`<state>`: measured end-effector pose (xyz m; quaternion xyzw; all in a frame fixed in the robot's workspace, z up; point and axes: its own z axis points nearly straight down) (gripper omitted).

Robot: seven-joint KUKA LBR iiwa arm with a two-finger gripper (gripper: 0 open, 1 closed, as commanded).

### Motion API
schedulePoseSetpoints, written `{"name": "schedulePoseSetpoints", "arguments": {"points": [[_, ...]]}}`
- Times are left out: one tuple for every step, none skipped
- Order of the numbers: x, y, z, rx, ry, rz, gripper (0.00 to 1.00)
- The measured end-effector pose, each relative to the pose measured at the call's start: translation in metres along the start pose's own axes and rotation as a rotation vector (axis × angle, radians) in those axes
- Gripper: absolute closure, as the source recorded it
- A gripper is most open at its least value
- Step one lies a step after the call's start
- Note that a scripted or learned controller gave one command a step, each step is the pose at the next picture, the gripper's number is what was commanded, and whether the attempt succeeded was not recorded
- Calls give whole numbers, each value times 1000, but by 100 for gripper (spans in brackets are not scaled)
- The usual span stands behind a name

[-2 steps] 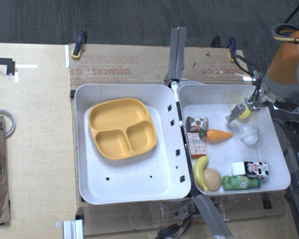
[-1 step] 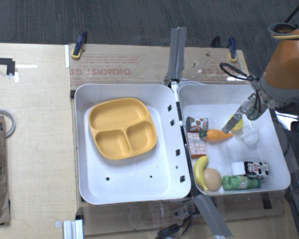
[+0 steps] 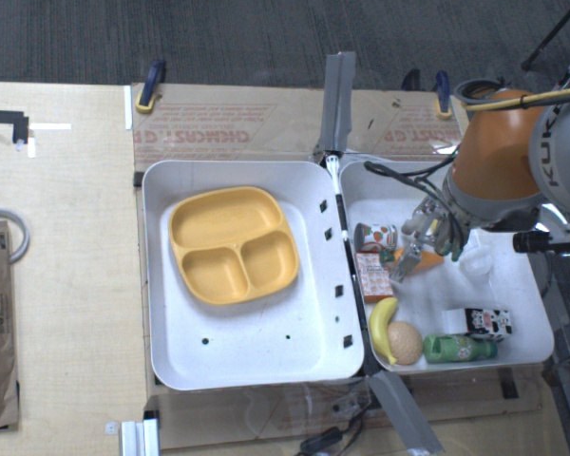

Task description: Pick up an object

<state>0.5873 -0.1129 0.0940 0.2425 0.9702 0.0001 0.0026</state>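
Gripper [image 3: 427, 240] hangs low in the right-hand shallow white bin [image 3: 532, 288], and honestly you can't tell from up here how its jaws stand, the wrist hardware blurs it all together. Just beside it on the left there's a small red-and-white carton [image 3: 373, 275] lying flat, with an orange-and-green packet [image 3: 377, 237] above it. Further out toward the front wall you've got a yellow banana [image 3: 381, 325] touching a tan round fruit [image 3: 405, 342], a green plastic bottle [image 3: 461, 348] on its side and a little black-and-white box [image 3: 487, 320]. The yellow three-compartment plate [image 3: 234, 244] sits alone in the left bin [image 3: 166, 340]. I'd call this the reach-in step, nothing lifted yet. Next you'd want a clean descent onto the carton.
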Motion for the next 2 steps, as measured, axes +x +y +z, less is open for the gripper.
{"name": "schedulePoseSetpoints", "arguments": {"points": [[-1, 0, -10, -2, -3, 4, 100], [-29, 41, -117, 0, 2, 31, 100]]}}
